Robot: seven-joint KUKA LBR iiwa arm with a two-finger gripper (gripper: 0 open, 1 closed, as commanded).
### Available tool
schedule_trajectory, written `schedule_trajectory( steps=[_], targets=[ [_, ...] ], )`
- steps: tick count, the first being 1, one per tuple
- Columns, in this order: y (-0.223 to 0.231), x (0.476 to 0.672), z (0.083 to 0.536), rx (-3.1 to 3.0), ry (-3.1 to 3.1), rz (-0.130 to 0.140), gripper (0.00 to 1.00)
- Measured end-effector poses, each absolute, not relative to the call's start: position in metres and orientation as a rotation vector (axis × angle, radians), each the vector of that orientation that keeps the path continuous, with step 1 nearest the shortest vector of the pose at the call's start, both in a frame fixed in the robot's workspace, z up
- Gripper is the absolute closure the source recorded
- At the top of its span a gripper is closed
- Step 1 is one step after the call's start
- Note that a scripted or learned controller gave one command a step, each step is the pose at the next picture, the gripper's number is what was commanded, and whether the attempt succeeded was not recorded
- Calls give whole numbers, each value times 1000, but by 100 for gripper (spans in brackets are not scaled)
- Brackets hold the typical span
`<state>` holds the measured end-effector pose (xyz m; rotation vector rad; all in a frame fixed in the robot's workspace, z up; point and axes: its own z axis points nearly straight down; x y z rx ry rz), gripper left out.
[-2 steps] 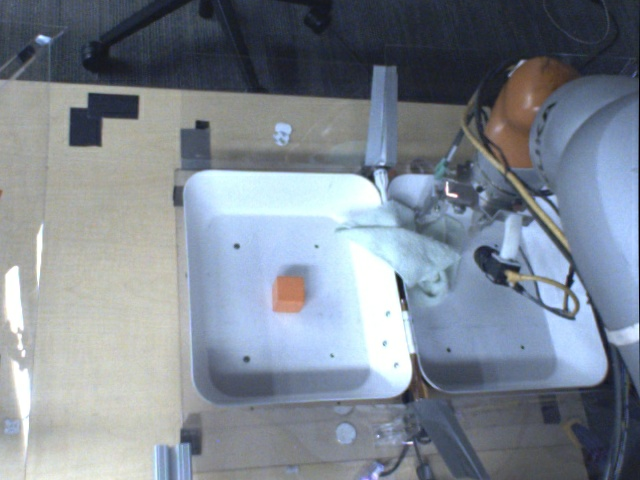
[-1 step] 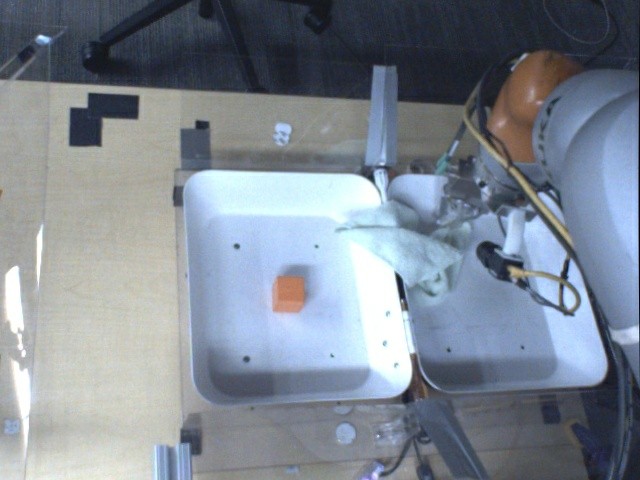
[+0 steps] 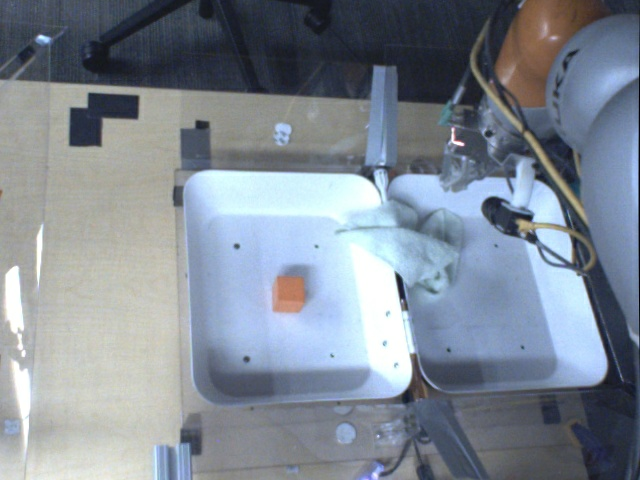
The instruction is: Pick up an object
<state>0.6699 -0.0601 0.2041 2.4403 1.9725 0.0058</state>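
Nothing lifted yet: hand (image 3: 462,168) hovers upper right, grip unclear, cloth (image 3: 415,243) and orange cube (image 3: 289,294) lie untouched.

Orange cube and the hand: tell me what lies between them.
In the camera view, a crumpled pale cloth draped over the divider between the two bins lies between the orange cube and the hand.
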Motion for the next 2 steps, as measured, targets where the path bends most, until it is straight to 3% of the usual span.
schedule_trajectory(
  steps=[1, 2],
  targets=[
    [-22, 670, 231, 2105, 2326, 5, 100],
    [16, 669, 227, 1750, 2605, 5, 100]
  ],
)
